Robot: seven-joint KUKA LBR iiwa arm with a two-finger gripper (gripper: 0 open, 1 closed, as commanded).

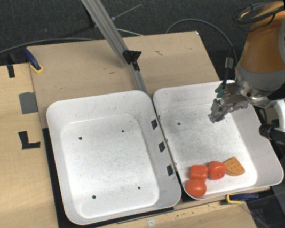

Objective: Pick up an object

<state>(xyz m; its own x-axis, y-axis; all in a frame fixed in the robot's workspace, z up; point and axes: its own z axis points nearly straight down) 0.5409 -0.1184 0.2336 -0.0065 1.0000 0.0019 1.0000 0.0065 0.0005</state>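
Note:
Three small red tomato-like pieces lie clustered at the near edge of the right bin, with an orange-tan cracker-shaped piece touching them on the right. My gripper hangs over the right bin's far right part, well above and behind those pieces. Nothing shows between its fingers. From this angle the fingertips merge into one dark grey shape.
The left bin stands beside the right one, joined by black clips along the shared edge. A slanted metal pole rises at the back. A blue and yellow clamp sits on the bench's far left.

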